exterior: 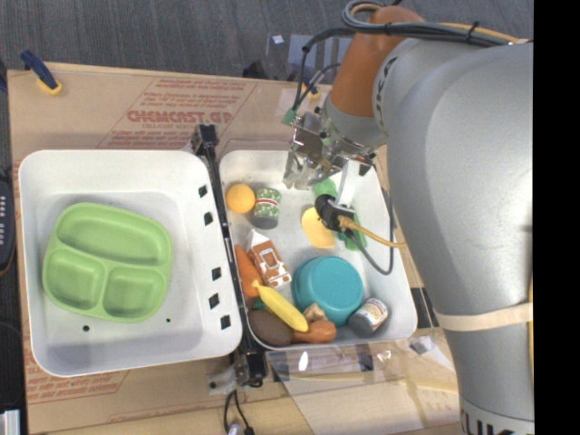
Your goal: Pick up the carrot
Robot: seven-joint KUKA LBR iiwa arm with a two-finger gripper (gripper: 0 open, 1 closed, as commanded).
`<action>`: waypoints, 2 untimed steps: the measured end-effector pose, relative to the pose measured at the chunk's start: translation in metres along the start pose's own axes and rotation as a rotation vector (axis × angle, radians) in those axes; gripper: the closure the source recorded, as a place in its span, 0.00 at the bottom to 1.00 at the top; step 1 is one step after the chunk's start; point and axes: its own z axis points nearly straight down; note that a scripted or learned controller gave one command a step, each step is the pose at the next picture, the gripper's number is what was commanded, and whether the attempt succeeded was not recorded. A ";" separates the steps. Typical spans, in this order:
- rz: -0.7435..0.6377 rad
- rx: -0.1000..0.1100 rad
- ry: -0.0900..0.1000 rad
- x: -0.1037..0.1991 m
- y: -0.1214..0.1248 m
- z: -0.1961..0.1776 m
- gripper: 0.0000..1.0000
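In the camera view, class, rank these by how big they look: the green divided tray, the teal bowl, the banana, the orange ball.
1. green divided tray
2. teal bowl
3. banana, clearly smaller than the bowl
4. orange ball

Big grey arm (462, 179) w/ orange band (362, 66) above wrist, black cables (426, 27) over top, metallic wrist assy.
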 end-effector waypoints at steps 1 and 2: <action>0.000 0.006 -0.001 0.000 -0.002 0.003 0.00; -0.247 0.010 -0.001 -0.061 0.021 0.079 0.00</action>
